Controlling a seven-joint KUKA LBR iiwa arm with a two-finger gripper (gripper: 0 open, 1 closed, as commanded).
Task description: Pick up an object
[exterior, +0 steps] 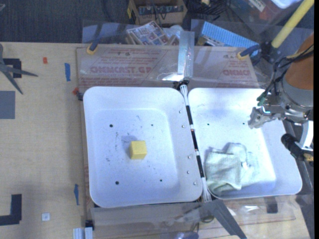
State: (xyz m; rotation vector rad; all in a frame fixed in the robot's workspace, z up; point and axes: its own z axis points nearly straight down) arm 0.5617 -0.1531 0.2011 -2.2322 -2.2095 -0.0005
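Observation:
A small yellow block (138,150) lies near the middle of the left bin (99,108). A crumpled white and pale green cloth (227,167) rests in the front part of the right bin (219,108), close to the divider. My gripper (262,115) hangs over the right side of the right bin, up and to the right of the cloth and apart from it. I see nothing held in it. The grey arm with its orange band (301,76) comes in from the right edge.
A clear plastic panel with red lettering (134,66) stands behind both bins. Boxes, a blue pad (224,34) and a yellow rod (294,19) crowd the back. Bare wooden bench (35,133) lies to the left, with black tape marks on it.

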